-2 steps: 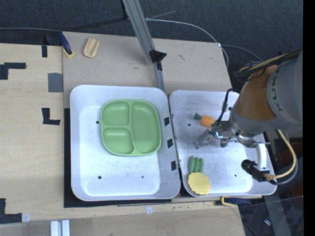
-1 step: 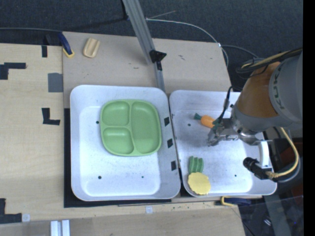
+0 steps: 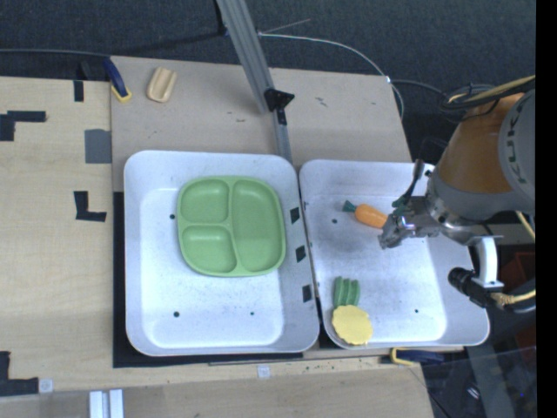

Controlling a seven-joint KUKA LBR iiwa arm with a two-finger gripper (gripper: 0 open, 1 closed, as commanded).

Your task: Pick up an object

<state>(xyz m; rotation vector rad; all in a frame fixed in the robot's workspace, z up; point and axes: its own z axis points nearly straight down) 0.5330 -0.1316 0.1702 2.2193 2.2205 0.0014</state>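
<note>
One small orange toy carrot (image 3: 372, 217) with a green stem end lies in the right shallow white bin (image 3: 435, 325). Two-finger metal gripper (image 3: 393, 233) hovers at its four o'clock, holding nothing; finger spread cannot be told.

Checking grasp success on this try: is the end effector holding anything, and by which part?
Nothing is held. The end effector hangs over the right bin, just right of the toy carrot, with nothing between its fingers.

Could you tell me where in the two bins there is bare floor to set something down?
Left bin: a strip below the green plate. Right bin: the middle, between carrot and corn, and right of the corn. Crowded around the gripper beside the carrot.
</note>
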